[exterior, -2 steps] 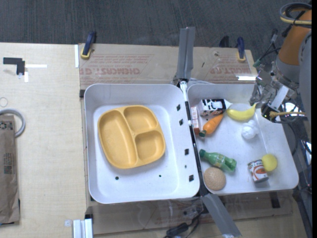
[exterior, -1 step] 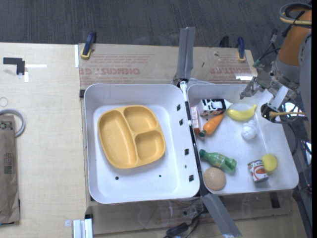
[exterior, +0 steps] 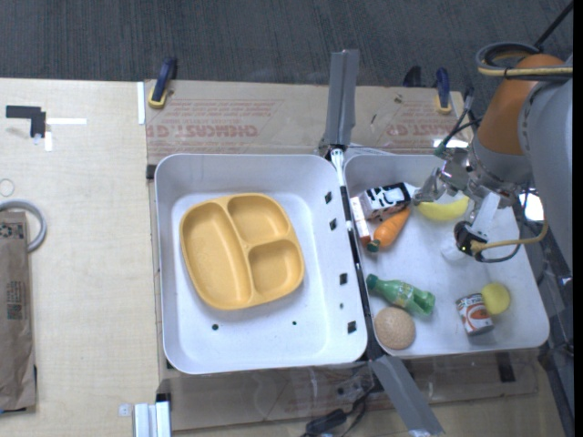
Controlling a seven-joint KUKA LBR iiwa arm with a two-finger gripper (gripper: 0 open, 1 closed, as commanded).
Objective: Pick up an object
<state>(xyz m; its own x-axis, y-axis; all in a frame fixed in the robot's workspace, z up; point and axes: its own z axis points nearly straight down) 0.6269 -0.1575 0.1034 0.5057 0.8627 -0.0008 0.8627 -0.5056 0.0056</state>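
In the right bin [exterior: 524, 335], my gripper [exterior: 435, 189] hangs at the back, directly over a yellow banana [exterior: 444, 210]; whether it touches the banana is unclear. Left of the banana lies an orange carrot [exterior: 391, 228] against a black-and-white box [exterior: 383, 197]. Toward the front are a green bottle [exterior: 403, 294] on its side, a tan round bun [exterior: 394, 328], a small red-and-white can [exterior: 473, 315] and a yellow ball [exterior: 496, 297].
A yellow divided plate [exterior: 241, 248] lies in the left bin [exterior: 173, 335]. A grey divider post [exterior: 342, 98] stands between the bins at the back. The arm's orange band [exterior: 506, 107] rises over the right bin's far right corner.
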